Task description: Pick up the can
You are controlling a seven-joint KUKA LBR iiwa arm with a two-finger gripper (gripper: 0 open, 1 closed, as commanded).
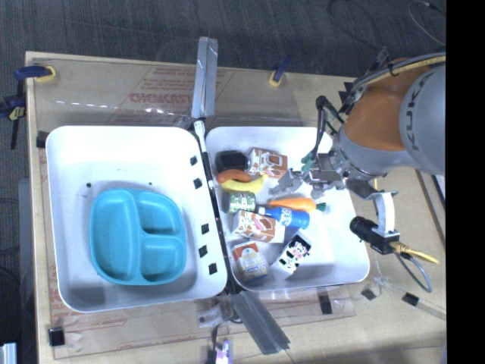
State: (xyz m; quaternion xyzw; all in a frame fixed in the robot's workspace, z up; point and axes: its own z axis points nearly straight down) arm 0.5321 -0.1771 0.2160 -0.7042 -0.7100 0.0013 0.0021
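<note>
A small can with a green and white label point(242, 201) lies in the right bin point(341, 260), near its left wall, just below a yellow and orange banana-like toy point(241, 178). My gripper point(297, 179) hangs over the middle of the right bin, to the right of the can and a short way apart from it. It is just above an orange carrot point(292, 202). Nothing shows as held in it. The grey arm with its orange band point(379, 120) comes in from the right.
The right bin also holds a black item point(231, 160), a printed box point(269, 161), a blue bottle point(294, 218), a carton point(254, 226), another small box point(250, 258) and a cow-patterned piece point(294, 252). A blue divided plate point(139, 236) lies in the left bin point(68, 165).
</note>
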